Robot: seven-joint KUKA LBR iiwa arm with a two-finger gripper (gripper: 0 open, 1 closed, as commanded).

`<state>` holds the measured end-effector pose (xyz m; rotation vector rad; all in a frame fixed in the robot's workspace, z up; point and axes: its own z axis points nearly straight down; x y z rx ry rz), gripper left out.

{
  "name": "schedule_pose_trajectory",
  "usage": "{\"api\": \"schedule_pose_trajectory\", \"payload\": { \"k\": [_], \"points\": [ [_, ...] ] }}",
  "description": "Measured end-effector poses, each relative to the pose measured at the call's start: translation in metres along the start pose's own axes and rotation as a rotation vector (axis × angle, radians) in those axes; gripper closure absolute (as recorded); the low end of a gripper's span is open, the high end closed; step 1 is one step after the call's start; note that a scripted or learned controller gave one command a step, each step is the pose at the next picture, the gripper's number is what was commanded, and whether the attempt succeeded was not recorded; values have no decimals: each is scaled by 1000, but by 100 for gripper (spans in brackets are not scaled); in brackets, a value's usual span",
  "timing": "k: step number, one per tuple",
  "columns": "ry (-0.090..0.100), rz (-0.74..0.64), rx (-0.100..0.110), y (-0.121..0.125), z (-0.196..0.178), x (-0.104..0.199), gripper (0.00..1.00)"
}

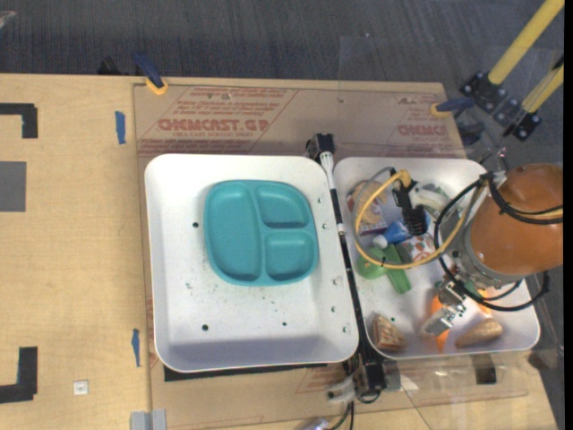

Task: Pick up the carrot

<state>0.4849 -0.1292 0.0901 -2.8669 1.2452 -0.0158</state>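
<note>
Two white bins are seen on the worktop. Jaws are lowered over the carrot (436, 307) in the right bin (528, 334); their state cannot be told. No lift is shown.

Even, bright overhead light with soft shadows (mild glare on the white bins (170, 330)), slightly soft focus throughout.

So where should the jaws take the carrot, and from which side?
Judging loosely: across the carrot's narrow width at its exposed middle, coming straight down. It lies flat in the right bin, with the gripper partly covering it, so its exact length and ends are hard to tell.
</note>
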Motion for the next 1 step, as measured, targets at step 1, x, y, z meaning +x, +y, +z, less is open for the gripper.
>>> {"api": "schedule_pose_trajectory", "payload": {
  "k": [1],
  "points": [
    [-5,-123,-3,6,1,11,0]
  ]
}}
